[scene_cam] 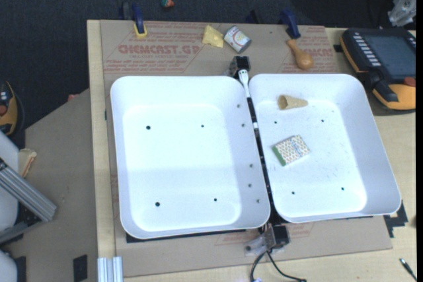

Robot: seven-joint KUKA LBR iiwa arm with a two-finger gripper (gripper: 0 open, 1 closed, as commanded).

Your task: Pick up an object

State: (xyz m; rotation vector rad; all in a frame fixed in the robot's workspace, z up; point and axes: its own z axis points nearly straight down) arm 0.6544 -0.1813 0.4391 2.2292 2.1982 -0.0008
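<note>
The right bin holds two objects. A tan cone-shaped piece lies near its far edge. A small flat rectangular pad with a green and white dotted pattern lies near the bin's middle, turned at a slant. The left bin shows only its white floor with small dark holes.
On the brown board behind the bins lie a yellow wedge, a small white and grey box and a tan wooden piece. Blue clamps hold the board's far edge. A black and yellow handheld pendant rests at the right.
</note>
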